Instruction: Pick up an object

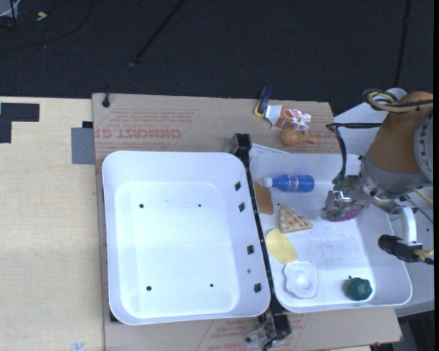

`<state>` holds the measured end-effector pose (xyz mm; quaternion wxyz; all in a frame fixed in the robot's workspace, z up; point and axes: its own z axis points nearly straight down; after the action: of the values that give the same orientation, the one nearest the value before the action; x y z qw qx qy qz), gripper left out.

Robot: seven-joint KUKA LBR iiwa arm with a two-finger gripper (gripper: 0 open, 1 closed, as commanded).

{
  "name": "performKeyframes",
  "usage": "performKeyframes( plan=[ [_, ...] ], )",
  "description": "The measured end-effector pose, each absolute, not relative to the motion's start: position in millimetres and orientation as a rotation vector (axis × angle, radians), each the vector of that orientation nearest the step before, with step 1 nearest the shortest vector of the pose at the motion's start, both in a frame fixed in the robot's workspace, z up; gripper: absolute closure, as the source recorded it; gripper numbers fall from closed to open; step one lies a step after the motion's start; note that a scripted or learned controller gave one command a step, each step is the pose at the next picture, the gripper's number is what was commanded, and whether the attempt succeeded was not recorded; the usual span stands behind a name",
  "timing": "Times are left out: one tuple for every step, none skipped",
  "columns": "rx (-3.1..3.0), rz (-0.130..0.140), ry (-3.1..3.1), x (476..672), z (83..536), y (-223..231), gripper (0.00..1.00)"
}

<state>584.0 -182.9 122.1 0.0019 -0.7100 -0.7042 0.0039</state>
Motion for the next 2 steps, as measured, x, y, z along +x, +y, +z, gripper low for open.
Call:
performKeyframes(
  plan=[
    [-2.224,0.002,-2.213,507.8,87,-215,1.0],
    [-2.218,-0.001,-2.226,558.6,88,-189,1.0]
  ],
)
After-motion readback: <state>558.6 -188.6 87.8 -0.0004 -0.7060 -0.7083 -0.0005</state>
